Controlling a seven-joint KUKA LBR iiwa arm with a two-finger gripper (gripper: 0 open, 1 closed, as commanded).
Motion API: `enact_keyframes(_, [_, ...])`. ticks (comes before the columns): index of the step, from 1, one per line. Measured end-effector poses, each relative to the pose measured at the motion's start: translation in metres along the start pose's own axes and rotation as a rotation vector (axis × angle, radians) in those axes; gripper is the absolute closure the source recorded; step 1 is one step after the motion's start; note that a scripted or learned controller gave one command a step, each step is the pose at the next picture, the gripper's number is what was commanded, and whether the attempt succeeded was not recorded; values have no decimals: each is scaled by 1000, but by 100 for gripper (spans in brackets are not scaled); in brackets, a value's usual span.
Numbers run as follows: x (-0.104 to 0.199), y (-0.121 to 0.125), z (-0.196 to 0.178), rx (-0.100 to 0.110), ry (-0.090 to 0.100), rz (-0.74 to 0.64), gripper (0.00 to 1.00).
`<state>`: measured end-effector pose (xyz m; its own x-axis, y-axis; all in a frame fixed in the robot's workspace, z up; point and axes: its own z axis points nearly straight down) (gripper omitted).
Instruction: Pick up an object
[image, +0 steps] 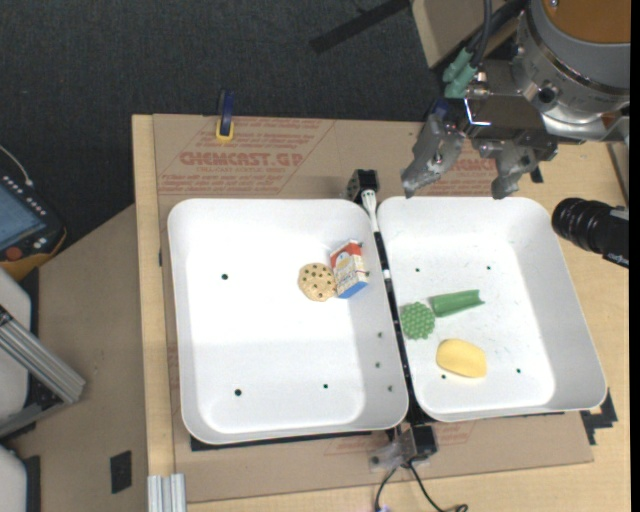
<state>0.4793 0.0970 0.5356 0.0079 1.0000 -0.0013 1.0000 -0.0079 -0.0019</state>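
Camera view, hand (465, 183) spread, above right bin's (560, 300) far rim.

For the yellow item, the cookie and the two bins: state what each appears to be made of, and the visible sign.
Yellow item: probably moulded plastic, smooth with a soft sheen.
Cookie: likely toy plastic or foam, matte tan with dark specks; unclear which.
Bins: thin formed white plastic, glossy, with rounded corners and rims.
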Motion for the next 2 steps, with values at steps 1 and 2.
enact_keyframes(1, [-74, 0, 0, -1, 0, 1, 0])
enact_keyframes(2, [-131, 1, 0, -1, 0, -1, 0])
